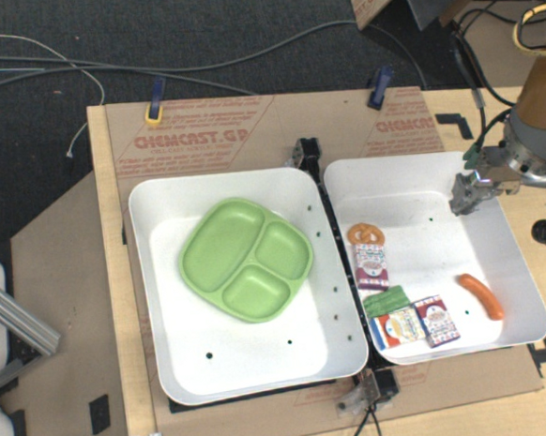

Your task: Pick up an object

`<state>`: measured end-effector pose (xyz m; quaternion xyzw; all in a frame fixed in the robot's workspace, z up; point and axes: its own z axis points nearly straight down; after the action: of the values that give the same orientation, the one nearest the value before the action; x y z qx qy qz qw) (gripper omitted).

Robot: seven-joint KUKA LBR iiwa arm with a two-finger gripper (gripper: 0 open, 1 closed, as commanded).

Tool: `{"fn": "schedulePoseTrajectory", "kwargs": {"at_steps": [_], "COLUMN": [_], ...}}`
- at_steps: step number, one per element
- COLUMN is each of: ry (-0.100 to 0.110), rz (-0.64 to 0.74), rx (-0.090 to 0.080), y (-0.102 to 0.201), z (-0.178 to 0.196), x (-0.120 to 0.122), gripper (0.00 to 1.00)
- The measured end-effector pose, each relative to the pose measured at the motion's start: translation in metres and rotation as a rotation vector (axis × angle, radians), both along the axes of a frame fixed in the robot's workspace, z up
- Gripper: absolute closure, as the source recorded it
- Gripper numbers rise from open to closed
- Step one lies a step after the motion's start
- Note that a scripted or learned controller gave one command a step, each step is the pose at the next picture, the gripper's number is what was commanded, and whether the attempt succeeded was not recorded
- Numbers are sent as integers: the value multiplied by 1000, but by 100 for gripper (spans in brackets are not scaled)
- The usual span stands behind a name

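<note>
Gripper (466, 193), opening indiscernible, nothing visibly held, hung over right bin (531, 267) rim; risk judged: flat packets (406, 324) crowding the wall, sausage (481, 296) rolling away.

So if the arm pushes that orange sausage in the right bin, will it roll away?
Probably. The sausage looks round and smooth, so it may roll sideways toward the bin's wall close by. It looks small and likely light. Its glossy skin could slip between fingers.
</note>
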<state>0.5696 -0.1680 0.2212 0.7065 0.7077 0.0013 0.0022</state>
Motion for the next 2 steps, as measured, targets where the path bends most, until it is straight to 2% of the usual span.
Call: {"fn": "schedulePoseTrajectory", "kwargs": {"at_steps": [1, 2], "ry": [-1, 6], "rz": [0, 4], "rx": [0, 4], "y": [2, 51], "z": [45, 30], "x": [-2, 13], "gripper": [100, 100]}}
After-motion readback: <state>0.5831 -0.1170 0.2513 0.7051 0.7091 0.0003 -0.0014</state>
